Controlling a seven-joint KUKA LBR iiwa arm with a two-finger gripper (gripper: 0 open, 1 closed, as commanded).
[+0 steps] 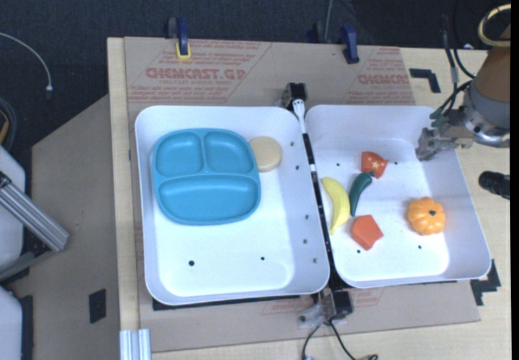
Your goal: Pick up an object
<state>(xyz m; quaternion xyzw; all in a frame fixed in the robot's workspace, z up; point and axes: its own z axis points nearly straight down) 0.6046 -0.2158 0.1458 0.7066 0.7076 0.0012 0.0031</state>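
The right bin point(454, 263) holds a yellow banana point(336, 203), a dark green pepper point(359, 189), a small red-orange piece point(373, 162), a red-orange block point(366, 231) and an orange pumpkin point(426, 216). My gripper point(431, 142) hangs over the bin's far right edge, right of the small red-orange piece and above the pumpkin. Nothing shows between its tips.
The left bin point(219, 269) carries a blue divided plate point(207, 174) and a cream round cookie point(265, 153) beside it. Blue clamps point(180, 34) grip the board's far edge. Cables run along the right side.
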